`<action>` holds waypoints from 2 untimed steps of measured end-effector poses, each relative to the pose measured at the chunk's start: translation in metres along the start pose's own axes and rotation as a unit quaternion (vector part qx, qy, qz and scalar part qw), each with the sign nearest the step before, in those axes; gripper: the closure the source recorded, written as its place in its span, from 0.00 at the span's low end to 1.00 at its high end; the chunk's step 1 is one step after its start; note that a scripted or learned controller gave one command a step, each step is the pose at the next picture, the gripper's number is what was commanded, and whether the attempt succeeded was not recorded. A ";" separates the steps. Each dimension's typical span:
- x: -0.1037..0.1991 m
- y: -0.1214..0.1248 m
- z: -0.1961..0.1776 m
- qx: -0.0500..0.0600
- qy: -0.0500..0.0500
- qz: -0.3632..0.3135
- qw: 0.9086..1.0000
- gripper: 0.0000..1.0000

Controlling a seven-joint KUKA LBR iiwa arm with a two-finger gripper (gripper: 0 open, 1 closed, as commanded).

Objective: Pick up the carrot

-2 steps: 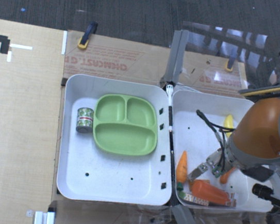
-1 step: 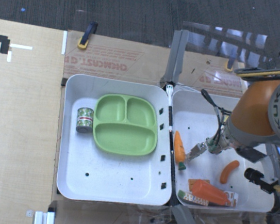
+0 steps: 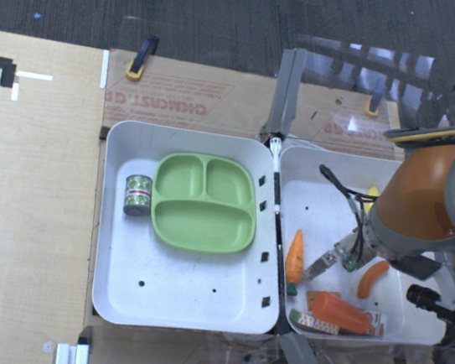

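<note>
While the carrot [image 3: 294,256] lies lengthwise against the left wall of the right bin [image 3: 330,177], close to the divider, the end effector [image 3: 323,265] hangs just beside it at a slant, tip pointed toward it, which suits an approach for a grasp; whether it is parted or closed I cannot tell, and nothing is seen held in it; a red-orange sausage-shaped item [image 3: 372,276] and an orange packet [image 3: 343,313] crowd the bin's near corner; the left bin [image 3: 110,227] carries a green divided plate [image 3: 205,202] and a small can [image 3: 137,195]; both bins sit on a pale wooden desk [image 3: 23,189], dark carpet beyond its far edge.
</note>
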State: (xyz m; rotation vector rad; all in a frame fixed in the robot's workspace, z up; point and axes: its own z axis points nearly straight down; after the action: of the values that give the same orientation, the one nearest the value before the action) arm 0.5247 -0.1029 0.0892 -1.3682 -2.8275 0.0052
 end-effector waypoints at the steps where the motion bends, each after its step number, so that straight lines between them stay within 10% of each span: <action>1: -0.050 0.063 0.000 -0.001 0.000 -0.084 0.996 0.00; 2: -0.010 0.027 0.000 -0.002 0.001 -0.379 0.925 0.00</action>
State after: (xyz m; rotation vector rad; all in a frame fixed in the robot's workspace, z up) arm 0.5520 -0.0947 0.0888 -0.1941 -3.1330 -0.0021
